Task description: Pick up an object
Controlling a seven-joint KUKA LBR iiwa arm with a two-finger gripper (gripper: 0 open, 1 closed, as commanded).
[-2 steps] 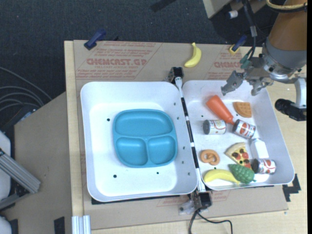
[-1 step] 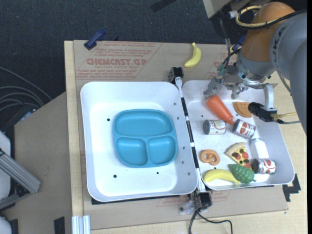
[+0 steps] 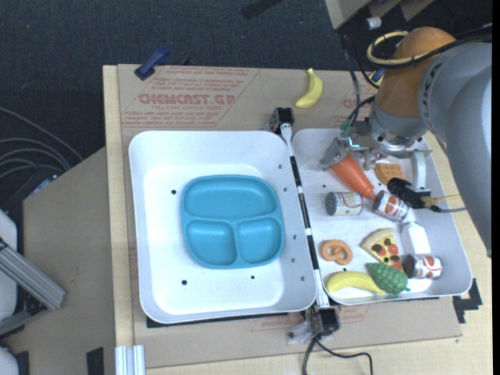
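Observation:
My gripper (image 3: 346, 145) hangs low over the far left part of the right bin (image 3: 457, 268), below the orange wrist band. Its tip is right at the upper end of an orange carrot (image 3: 355, 176), which lies slanted on the bin floor. I cannot make out whether the carrot is touched. Around the carrot lie a small grey can (image 3: 344, 203), a red can (image 3: 390, 205) and a brown piece of toast (image 3: 387, 170).
Nearer the front of the right bin lie a pretzel (image 3: 336, 251), a pizza slice (image 3: 383, 247), a banana (image 3: 350, 283), a green toy (image 3: 388, 277), a white bottle (image 3: 415, 237) and another can (image 3: 426, 266). The left bin (image 3: 148, 178) holds a blue divided plate (image 3: 232, 219). A second banana (image 3: 310, 91) lies on the bench behind.

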